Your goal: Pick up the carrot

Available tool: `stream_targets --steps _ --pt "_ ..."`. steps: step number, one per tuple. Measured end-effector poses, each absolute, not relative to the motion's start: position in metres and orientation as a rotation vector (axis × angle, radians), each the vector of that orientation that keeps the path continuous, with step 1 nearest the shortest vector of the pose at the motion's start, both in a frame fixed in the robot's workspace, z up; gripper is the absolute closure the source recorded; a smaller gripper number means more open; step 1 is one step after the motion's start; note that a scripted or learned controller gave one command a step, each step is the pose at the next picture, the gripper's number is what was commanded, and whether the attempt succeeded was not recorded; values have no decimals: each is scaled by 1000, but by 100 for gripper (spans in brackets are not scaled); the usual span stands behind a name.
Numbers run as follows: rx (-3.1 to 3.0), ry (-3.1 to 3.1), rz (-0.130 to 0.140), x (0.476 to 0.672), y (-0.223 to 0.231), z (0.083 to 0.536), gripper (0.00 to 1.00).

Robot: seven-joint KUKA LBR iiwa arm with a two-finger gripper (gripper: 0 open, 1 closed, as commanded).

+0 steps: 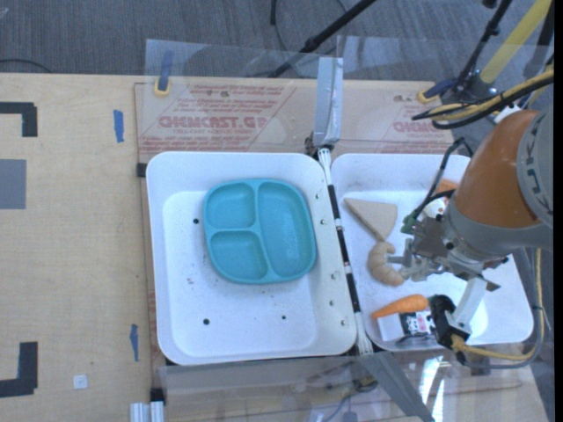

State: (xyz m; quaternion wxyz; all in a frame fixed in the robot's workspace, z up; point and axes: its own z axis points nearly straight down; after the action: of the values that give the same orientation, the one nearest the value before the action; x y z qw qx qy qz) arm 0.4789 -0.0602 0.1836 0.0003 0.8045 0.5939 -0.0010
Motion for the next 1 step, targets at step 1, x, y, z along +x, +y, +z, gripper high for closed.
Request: stream_targets --steps 1 --pt "2715 1580 -3 479 -30 184 100"
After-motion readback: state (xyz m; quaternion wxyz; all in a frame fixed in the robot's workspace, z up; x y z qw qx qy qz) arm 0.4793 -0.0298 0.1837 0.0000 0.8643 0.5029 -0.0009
